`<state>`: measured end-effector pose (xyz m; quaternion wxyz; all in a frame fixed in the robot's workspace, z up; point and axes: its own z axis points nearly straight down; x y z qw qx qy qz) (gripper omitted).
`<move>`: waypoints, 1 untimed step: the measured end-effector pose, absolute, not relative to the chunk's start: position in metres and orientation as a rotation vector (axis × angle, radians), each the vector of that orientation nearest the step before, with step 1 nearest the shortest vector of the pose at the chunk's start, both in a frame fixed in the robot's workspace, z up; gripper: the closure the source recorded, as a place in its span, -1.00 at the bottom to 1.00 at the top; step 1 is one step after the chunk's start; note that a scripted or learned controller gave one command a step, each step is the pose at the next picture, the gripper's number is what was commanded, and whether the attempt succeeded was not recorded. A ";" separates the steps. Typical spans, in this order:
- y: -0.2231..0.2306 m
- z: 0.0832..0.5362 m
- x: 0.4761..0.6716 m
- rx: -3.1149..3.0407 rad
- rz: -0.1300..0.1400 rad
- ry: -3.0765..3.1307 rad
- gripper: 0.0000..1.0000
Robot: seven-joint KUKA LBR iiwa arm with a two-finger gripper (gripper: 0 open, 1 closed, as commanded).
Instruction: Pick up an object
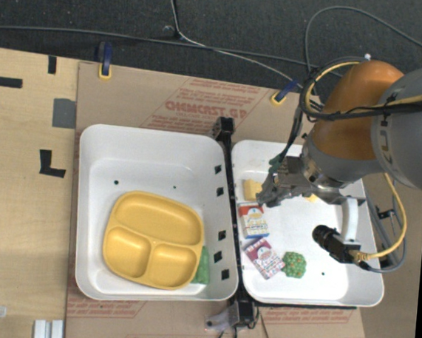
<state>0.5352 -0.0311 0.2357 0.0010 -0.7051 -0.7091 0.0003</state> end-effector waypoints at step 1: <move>0.025 0.223 0.534 -2.212 0.003 -2.226 1.00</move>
